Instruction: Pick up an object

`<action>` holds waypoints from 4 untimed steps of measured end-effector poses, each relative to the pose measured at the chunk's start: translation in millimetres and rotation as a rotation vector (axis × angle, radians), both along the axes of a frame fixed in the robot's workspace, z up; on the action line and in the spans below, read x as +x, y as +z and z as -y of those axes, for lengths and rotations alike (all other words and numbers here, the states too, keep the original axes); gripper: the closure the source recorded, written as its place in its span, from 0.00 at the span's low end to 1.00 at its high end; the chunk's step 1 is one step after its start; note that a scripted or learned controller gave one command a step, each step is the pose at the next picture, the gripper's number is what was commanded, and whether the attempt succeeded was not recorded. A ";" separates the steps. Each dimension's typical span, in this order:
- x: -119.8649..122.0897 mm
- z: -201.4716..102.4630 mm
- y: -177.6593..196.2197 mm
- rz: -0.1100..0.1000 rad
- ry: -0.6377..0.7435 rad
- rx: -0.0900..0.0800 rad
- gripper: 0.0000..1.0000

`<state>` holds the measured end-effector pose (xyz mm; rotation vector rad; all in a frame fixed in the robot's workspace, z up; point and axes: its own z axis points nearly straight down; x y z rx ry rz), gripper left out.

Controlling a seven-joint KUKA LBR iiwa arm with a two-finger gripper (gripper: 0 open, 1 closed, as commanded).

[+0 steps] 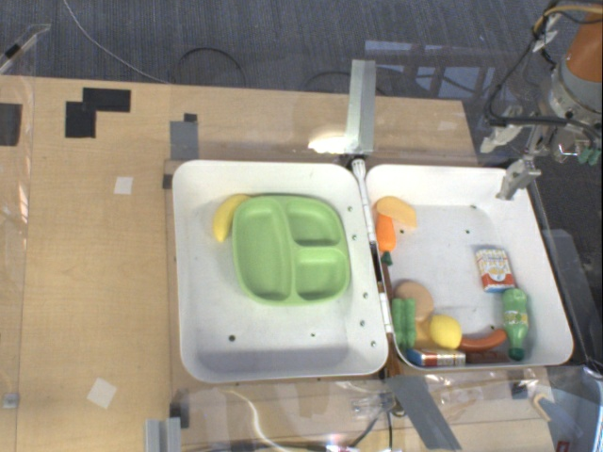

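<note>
**Two bins on the tabletop, arm parked at upper right**

Lower right of the frame, near edge of the right bin (452, 243): a cluster of small items lying close together. Listed left to right: a green piece (404, 321), a tan rounded piece (415, 299) just behind it, a yellow lemon-like ball (445, 331), a red-brown sausage shape (482, 340) along the bottom rim, and a green bottle (514, 320) at the right end. A narrow red and blue item (438, 357) lies against the near wall.

Middle right: a small printed box (493, 268), red, white and blue, lying apart from the cluster.

Centre: an orange carrot-like piece (385, 233) and a pale orange wedge (397, 212), both against the divider side of the right bin.

Centre left: the left bin (273, 351) holds a green sectioned plate (289, 249) with a yellow banana (223, 217) touching its upper-left edge.

Upper right: the gripper (516, 179) hangs over the bin's far right corner, well apart from every item. Whether the fingers are open or closed cannot be told from here; nothing is seen between them.
</note>
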<state>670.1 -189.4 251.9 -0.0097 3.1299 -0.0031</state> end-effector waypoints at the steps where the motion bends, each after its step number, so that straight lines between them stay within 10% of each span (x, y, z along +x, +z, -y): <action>1: -18.6 15.7 -106.9 -0.004 0.290 -0.001 0.00; 4: -119.8 -29.0 -161.3 0.005 0.387 -0.007 0.00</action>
